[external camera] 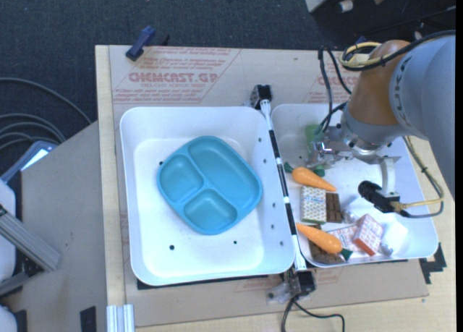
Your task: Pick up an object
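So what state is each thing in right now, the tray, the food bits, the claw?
Blue tray: lying flat in the left bin, compartments up.
Upper carrot: lying in the right bin, not held.
Lower carrot: lying near the bin's front edge.
Cracker packet: flat between the carrots.
Red-and-white packet: lying loose.
Gripper: low over the right bin; grip hidden.

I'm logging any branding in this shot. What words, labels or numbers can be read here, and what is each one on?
"CHEMCAST GP", in red, on the brown protective sheet behind the left bin; the smaller red lines around it are too blurred to read.
The same red print repeats on the sheet by the right bin, partly hidden by the arm; unreadable.
The small packets in the right bin bear print too small to read.
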